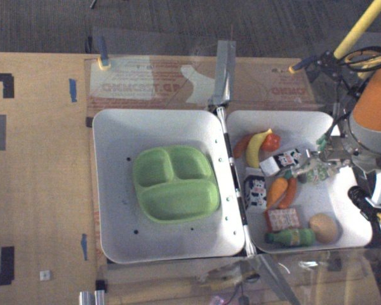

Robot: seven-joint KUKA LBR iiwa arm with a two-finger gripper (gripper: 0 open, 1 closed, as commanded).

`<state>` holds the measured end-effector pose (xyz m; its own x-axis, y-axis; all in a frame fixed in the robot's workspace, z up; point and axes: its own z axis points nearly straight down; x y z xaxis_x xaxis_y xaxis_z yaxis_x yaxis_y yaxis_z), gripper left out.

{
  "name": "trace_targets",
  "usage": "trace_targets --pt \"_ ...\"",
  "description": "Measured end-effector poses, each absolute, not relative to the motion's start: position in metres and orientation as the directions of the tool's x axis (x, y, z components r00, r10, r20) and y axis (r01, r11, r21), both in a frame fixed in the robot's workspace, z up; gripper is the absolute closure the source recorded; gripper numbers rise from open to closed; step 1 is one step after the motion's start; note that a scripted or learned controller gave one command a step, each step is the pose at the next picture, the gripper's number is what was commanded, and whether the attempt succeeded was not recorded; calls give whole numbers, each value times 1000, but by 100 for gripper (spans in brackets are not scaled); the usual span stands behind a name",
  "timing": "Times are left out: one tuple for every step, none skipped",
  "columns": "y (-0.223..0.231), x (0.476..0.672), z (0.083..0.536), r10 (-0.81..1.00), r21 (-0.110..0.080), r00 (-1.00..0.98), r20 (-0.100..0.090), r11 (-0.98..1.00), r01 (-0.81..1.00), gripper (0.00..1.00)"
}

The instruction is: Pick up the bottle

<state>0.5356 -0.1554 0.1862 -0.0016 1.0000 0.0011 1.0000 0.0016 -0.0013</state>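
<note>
Lying on its side against the front wall of the right bin [343, 122], the green bottle [291, 237] runs its long axis along that wall, cap toward the divider, just below the red carton [282, 219] and beside the potato [324, 227]; the gripper [317, 164] hangs over the same bin's far-right part, the bottle thus nearer the front edge and slightly leftward of it. Finger state: cannot tell.

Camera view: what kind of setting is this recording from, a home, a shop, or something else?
Most likely a robotics lab workcell. A wooden bench marked with black and blue tape bears two white bins, one with a green divided plate, the other with toy food and a green bottle, and a robot arm reaches in.
</note>
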Motion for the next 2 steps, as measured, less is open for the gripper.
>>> trace_targets --pt "-163 557 237 994 2 -105 -1 105 994 0" --pt "-158 555 263 971 4 -237 -3 237 971 0"
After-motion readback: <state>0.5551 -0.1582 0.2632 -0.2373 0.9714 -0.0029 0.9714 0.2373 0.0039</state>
